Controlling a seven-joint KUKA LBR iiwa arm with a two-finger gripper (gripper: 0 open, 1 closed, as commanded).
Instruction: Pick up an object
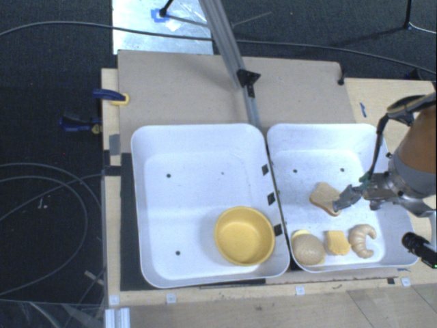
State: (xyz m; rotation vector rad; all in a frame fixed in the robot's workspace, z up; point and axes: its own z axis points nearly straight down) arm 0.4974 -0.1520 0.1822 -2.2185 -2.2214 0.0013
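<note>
Both shallow white plastic bins (205,149) look smooth with a faint sheen. The round yellow plastic bowl (244,235) is smooth and matt. The flat tan board (184,87) under the bins looks like matt pressed wood or cardboard. The slanted grey pole (225,33) has a dull metallic finish. The dark floor (48,46) looks rough, like carpet. The pale croissant-shaped piece (362,240) looks smooth and slightly glossy.

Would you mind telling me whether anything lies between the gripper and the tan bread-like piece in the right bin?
Nothing visible does. The gripper is right at the edge of the tan bread-like piece in the right white bin. The round beige roll, yellow cube and croissant-shaped piece lie nearer the front wall, off that path.
</note>
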